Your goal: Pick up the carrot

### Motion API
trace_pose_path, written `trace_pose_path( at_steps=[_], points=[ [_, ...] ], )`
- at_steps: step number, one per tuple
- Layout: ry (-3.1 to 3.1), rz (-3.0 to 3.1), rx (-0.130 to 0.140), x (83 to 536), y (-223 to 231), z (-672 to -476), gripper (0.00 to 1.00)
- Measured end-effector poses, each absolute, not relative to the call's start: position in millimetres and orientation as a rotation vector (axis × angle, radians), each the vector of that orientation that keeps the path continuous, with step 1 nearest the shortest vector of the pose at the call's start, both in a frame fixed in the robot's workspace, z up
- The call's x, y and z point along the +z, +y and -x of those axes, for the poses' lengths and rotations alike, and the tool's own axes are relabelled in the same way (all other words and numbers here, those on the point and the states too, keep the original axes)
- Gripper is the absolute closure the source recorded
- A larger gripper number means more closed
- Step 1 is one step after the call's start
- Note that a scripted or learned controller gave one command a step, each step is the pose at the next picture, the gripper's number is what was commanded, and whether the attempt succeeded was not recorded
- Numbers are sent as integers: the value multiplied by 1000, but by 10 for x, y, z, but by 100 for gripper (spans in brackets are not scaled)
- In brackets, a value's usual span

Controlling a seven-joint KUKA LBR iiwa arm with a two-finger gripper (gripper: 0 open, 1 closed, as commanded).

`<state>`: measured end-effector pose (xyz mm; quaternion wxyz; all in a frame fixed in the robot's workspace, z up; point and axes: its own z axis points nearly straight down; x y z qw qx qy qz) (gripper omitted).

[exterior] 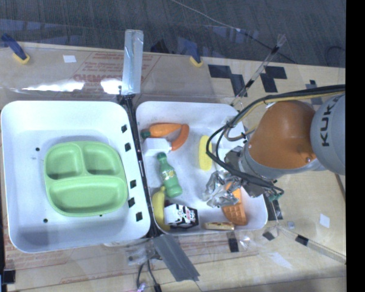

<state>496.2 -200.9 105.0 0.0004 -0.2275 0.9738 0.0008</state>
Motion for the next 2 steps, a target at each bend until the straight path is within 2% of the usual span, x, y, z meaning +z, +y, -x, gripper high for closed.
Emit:
trace_pose_path(
  at_steps=[1,2],
  points=[
    [3111,400,0,1600,-1372,-5032,100],
    [3113,399,-1,1593,-1380,-5026,0]
  ],
)
